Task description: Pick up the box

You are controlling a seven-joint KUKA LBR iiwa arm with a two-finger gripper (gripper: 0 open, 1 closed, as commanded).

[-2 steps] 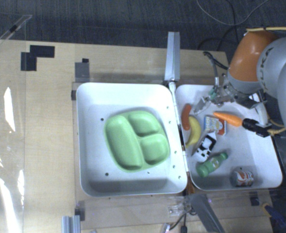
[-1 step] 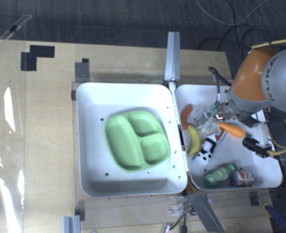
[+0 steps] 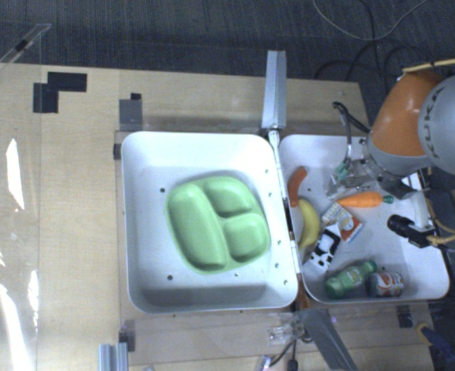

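A small box (image 3: pixel 343 222) with orange and white print lies near the middle of the right bin (image 3: pixel 436 273), just below an orange carrot (image 3: pixel 361 200). My gripper (image 3: pixel 353 175) hangs over the bin's upper part, above and slightly right of the box, close to the carrot's left end. Nothing is visibly held in it. The grey arm with its orange band (image 3: pixel 401 122) comes in from the right.
In the right bin a red sausage (image 3: pixel 297 184) and a banana (image 3: pixel 310 222) lie along the left wall. A black-and-white item (image 3: pixel 324 247), a green bottle (image 3: pixel 349 278) and a can (image 3: pixel 385 284) sit near the front. The left bin (image 3: pixel 142 176) holds a green divided plate (image 3: pixel 218 222).
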